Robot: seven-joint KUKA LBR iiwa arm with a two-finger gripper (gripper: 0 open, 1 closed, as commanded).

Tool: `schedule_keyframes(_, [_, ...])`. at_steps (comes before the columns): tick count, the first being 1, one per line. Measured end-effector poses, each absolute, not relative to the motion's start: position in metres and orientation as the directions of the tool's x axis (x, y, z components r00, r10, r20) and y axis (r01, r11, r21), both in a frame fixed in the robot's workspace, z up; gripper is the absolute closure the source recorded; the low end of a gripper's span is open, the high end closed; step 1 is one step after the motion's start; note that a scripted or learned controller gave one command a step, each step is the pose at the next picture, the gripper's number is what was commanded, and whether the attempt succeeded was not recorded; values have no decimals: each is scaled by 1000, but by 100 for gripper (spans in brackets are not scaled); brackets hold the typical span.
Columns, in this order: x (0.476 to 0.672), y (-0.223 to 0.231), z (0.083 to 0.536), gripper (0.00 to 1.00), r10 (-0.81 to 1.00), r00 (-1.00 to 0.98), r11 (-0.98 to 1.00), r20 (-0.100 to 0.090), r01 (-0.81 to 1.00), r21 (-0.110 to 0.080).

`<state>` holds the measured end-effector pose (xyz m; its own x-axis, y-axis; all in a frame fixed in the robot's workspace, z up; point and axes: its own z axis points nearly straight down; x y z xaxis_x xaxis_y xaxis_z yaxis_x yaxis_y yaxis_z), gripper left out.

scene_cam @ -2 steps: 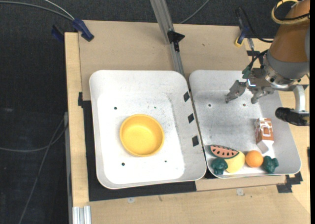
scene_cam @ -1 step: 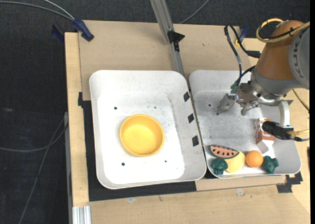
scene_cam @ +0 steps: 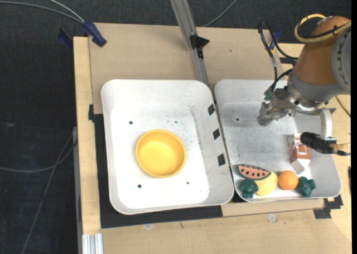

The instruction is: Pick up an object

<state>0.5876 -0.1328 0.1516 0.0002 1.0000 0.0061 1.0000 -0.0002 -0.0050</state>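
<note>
The tool (scene_cam: 271, 112) hangs over the bare upper floor of the right bin (scene_cam: 245, 88); whether it is spread or pressed together I cannot tell, and nothing shows in its grip. Well below it, along that bin's near edge, lie a watermelon slice (scene_cam: 254, 171), a green broccoli piece (scene_cam: 248, 187), a yellow fruit (scene_cam: 268, 184), an orange (scene_cam: 288, 180) and a second green piece (scene_cam: 305, 186). A small brown-and-white box (scene_cam: 299, 151) lies by the right wall. In the left bin (scene_cam: 120, 102) sits a yellow bowl (scene_cam: 160, 153). Both bins rest on the desk (scene_cam: 145, 52).
</note>
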Motion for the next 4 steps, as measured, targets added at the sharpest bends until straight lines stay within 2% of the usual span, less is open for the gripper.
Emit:
schedule_keyframes(1, [587,-131,219,100,1000,-1,1,0,1000,10])
schedule_keyframes(2, [589,-131,239,100,1000,-2,2,-1,1000,7])
schedule_keyframes(3, [581,-73,230,100,1000,-4,4,6,1000,-10])
schedule_keyframes(4, [581,-23,239,100,1000,-6,6,6,1000,-5])
